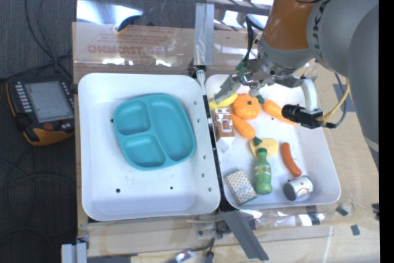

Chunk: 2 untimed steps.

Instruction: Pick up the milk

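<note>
- The gripper [247, 79] hangs over the far end of the right bin [329, 185], just above the banana [223, 100] and the round orange fruit [247, 106]. Cabling and the wrist clutter it, so I cannot tell whether it is set wide or narrow. Nothing is visibly held in it.
- The milk [240, 186] is, as best I can judge, the small pale patterned carton. It lies on its side in the near left corner of the same bin, well apart from the gripper.
- The carton lies close to the bin's left wall, with the green bottle [263, 172] just beside it on the right. A white mug [299, 187] rests further right.
- It looks like a light toy box: stiff enough to take a squeeze, probably hollow, with smooth faces that may slip under a shallow pinch.
- The best hold seems to be across the two long flat sides at mid-body, not on the sloped top end.
- The wall and the bottle leave little room on either side, so a tilted or off-centre descent could nudge the carton away instead of trapping it.
- A small brown packet [223, 122] lies between the banana and the carton and should not be mistaken for the target.
</note>
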Each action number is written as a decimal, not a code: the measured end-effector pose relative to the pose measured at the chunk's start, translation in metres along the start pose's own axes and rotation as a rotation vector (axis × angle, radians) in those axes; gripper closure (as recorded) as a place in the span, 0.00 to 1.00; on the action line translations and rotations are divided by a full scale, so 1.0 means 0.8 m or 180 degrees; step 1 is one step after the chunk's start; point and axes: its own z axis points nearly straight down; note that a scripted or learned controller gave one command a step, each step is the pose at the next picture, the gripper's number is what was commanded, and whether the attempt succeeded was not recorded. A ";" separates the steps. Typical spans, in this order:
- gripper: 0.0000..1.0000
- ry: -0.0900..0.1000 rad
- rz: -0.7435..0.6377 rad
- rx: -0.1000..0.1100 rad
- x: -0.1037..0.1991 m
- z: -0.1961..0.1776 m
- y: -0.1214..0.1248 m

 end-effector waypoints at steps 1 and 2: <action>0.00 0.0007 0.0458 0.0008 0.097 0.035 -0.052; 1.00 0.0011 0.0457 0.0016 0.098 0.025 -0.052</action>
